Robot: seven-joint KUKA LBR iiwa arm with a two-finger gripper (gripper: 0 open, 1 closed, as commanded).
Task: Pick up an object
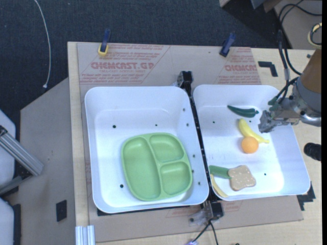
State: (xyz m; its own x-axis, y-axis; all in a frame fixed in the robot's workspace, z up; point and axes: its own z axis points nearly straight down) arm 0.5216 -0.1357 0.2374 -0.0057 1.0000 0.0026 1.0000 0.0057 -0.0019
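We find the end effector (266,121) inside the right bin (291,182), toward that bin's 3 o'clock side, the arm (311,88) entering from the right. The end effector is a dark, blurred mass in this view — whether it is released or clenched we cannot tell. We see nothing clearly lodged in it. It stands just at 3 o'clock of the banana (249,130), near its upper end, close enough that contact cannot be ruled in or out.

Contents of the right bin, as seen:
- A green pepper (243,111) lies at 12 o'clock of the banana, just at 10 o'clock of the end effector.
- The banana lies on a slant, its lower end touching or just beside an orange ball (249,145), which sits at 6 o'clock of it.
- A tan, toast-shaped piece (241,177) rests near the bin's 6 o'clock edge, overlapping a second green item (218,171) at its 9 o'clock and a pale yellow slice (218,189) at its 7 o'clock.

The left bin (102,116) carries a green divided plate (155,165) with three compartments, lying toward the bin's 6 o'clock side. Both bins sit side by side on a cardboard sheet (127,63) on the worktop — clamps at its 12 o'clock edge.
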